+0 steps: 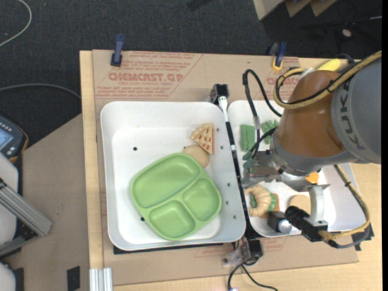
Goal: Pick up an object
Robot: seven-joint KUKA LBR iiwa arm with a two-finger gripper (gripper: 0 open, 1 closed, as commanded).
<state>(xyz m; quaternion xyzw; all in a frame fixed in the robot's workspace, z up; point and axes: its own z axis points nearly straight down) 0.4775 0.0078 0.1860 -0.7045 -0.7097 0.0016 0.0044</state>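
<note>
Arm [327, 114] is hunched low over the right bin [348, 214], so the pick looks underway but not done. Can't tell the tool's state; the wrist hides it. Candidates sit nearby: green block [248, 136], ring-shaped toy [260, 200].

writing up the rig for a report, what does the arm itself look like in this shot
The arm is a thick, rounded grey body with dark lettering on its side. A glossy orange band wraps it above the wrist. Below sits a grey metal wrist section, with black cables looping around it and yellow-and-black cable near the top.
</note>
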